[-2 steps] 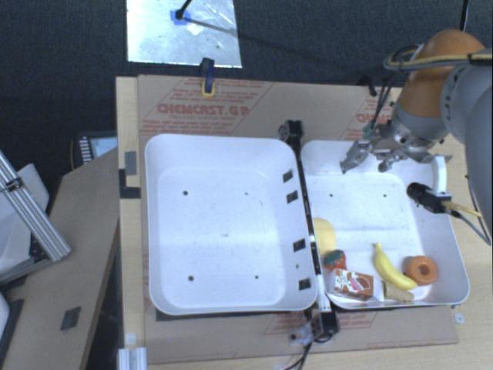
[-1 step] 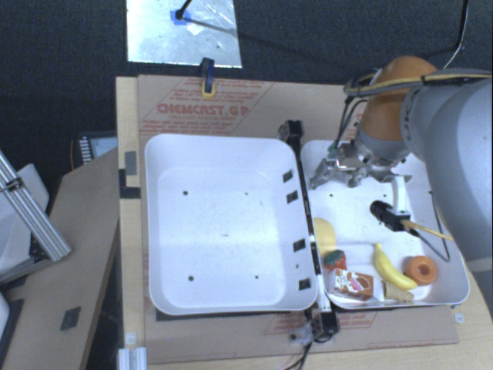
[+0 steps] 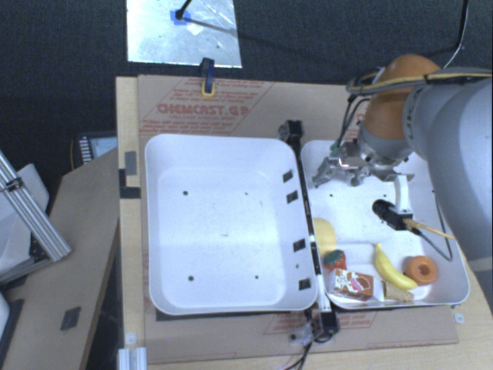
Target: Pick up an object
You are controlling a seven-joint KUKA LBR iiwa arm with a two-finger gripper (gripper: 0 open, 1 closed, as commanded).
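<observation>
Although the gripper hung over the far left corner of the right bin, its fingers looked spread apart with nothing between them, so the pick appeared not yet made. The candidates lay along that bin's near edge: a banana, an orange ring, a red packet and a yellow fruit. The left bin stood beside it.

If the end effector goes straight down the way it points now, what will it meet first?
Probably the bare floor of the right white plastic bin: the end effector hangs over its empty far part, away from the yellow banana. Depth is unclear.
</observation>
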